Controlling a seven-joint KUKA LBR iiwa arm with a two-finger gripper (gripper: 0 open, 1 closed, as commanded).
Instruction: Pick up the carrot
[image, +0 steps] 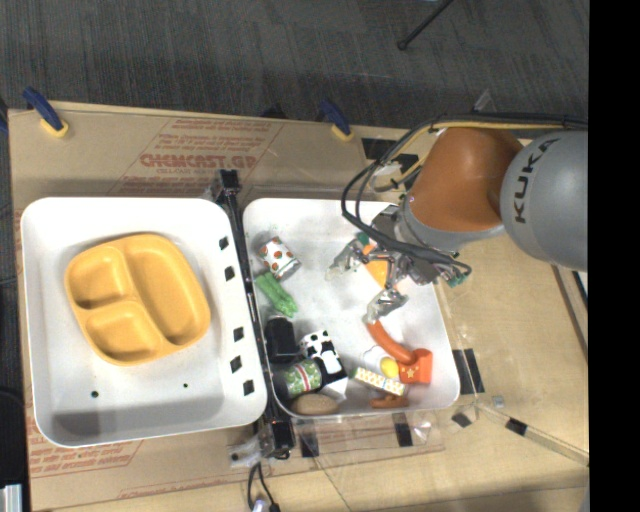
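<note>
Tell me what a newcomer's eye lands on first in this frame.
Likely the grey arm with its orange band, reaching in from the right and hanging over the right bin. Next, the yellow divided tray alone in the left bin. Then the clutter in the right bin's near half, including a bent orange piece that may be the carrot, just below the gripper.

My view cuts the arm (545, 195) off at the right edge, and its wrist hides part of the bin (445, 330).
</note>
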